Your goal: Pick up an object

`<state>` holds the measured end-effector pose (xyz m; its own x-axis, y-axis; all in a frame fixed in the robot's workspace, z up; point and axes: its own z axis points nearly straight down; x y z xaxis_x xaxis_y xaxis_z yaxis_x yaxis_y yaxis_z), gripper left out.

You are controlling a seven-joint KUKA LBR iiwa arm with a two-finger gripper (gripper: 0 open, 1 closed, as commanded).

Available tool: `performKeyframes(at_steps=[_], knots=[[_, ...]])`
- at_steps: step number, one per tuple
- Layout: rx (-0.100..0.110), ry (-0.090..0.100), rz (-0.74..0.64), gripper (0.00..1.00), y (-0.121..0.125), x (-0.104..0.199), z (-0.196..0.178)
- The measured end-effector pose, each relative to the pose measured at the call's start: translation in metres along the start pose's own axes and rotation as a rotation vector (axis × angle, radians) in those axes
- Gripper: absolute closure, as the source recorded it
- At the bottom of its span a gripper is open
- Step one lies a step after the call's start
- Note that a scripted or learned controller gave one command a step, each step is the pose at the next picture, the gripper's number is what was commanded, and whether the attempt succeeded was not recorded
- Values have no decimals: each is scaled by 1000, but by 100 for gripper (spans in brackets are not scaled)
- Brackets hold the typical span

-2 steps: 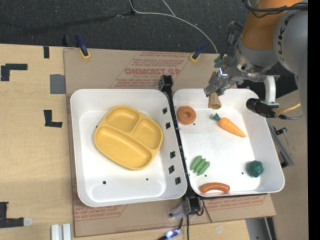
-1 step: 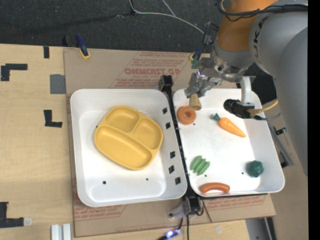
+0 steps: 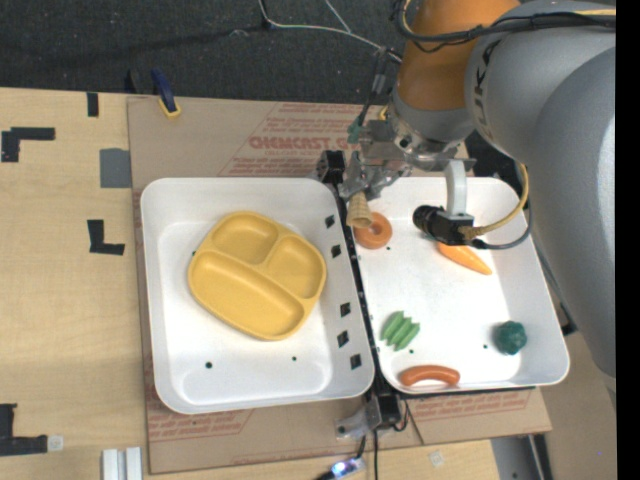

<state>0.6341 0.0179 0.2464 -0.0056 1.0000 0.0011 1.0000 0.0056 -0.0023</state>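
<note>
Now | end effector (image 3: 358,200) grip unclear, above orange ring (image 3: 373,230) | carrot (image 3: 465,256), green pods (image 3: 400,330) nearby

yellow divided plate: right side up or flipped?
Right side up. The yellow divided plate lies flat in the left bin, its three compartments facing up with raised dividers visible. Nothing sits in them.

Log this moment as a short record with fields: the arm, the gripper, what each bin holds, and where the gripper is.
arm: grey with orange band, reaching in from the right
gripper: over the right bin's upper left corner, just above the orange ring
finger state: cannot tell
held object: none visible between the fingers
left bin: yellow divided plate
right bin: orange ring, carrot, green bean pods, dark green ball, red sausage
</note>
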Motion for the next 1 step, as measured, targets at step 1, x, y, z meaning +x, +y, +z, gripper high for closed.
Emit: performKeyframes(at_steps=[1], knots=[[0, 0, -1, 100, -7, 60, 4]])
